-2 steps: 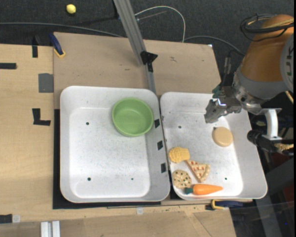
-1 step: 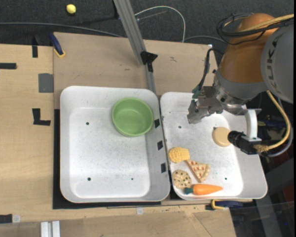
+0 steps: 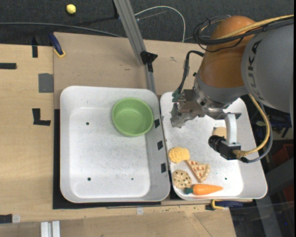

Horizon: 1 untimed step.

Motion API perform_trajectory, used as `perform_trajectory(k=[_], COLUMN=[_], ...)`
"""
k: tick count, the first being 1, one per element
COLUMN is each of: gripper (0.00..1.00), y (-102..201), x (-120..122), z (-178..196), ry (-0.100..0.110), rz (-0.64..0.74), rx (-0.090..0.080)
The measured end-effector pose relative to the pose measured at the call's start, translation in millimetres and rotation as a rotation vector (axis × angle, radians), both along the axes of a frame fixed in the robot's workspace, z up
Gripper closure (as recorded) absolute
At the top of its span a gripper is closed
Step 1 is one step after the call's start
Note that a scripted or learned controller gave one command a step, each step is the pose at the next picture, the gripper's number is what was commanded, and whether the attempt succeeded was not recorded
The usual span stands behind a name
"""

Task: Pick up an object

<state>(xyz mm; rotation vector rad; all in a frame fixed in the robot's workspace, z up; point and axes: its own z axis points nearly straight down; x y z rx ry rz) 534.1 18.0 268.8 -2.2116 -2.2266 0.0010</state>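
Jaws [image 3: 180,116] hang at twelve o'clock from the corn [image 3: 179,154]; grip unclear. Could miss, drop slanted.

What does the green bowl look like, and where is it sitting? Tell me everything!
The green bowl is round and light green, smooth like plastic, with a thick rim and a shallow hollow that has nothing in it. It stands upright, open side up, on the floor of the left white bin, near that bin's far right corner. It sits close to the wall between the two bins. The gripper is over the other bin, apart from the bowl.
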Motion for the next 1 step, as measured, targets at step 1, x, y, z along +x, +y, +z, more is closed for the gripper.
perform_trajectory(k=[1], gripper=[1.0], y=[46.4], x=[-7.4], z=[-3.4], ry=[0.0], rz=[0.0], rx=[-0.001])
